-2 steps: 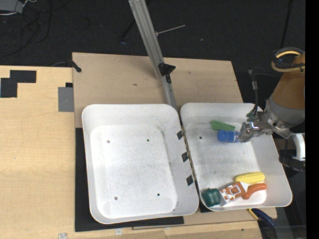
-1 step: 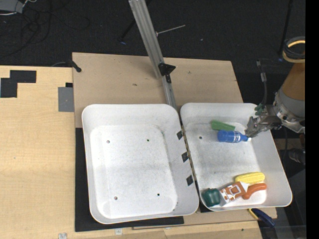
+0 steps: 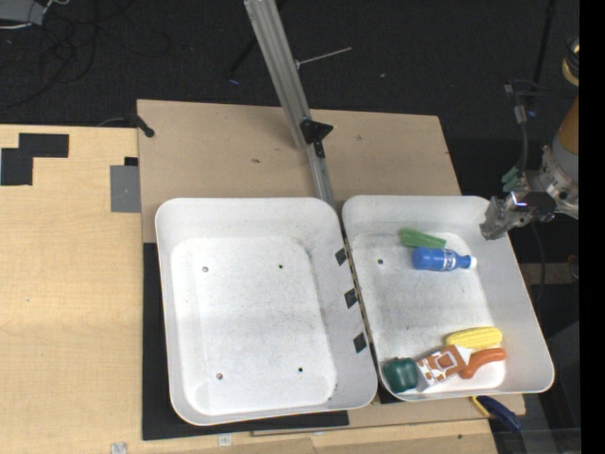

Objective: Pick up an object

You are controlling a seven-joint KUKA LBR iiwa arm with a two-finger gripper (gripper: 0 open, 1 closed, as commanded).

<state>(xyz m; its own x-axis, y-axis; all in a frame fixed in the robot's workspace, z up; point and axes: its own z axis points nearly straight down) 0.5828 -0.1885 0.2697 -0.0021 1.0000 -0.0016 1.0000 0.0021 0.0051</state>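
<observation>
The right bin [image 3: 444, 211] holds several small objects. A blue bottle [image 3: 440, 260] lies near its far side with a green piece [image 3: 420, 239] just behind it. At the near edge lie a yellow corn-like toy [image 3: 475, 337], an orange and white toy [image 3: 458, 360] and a dark green cup [image 3: 401, 375]. My gripper [image 3: 498, 219] hangs over the bin's far right rim, to the right of the blue bottle and apart from it. Nothing shows between its tips.
The left bin [image 3: 246, 310] sits beside the right one, joined by black clips [image 3: 351, 296]. A slanted metal rail [image 3: 284, 74] rises behind the bins. Wooden bench surface spreads to the left, dark floor with cables behind.
</observation>
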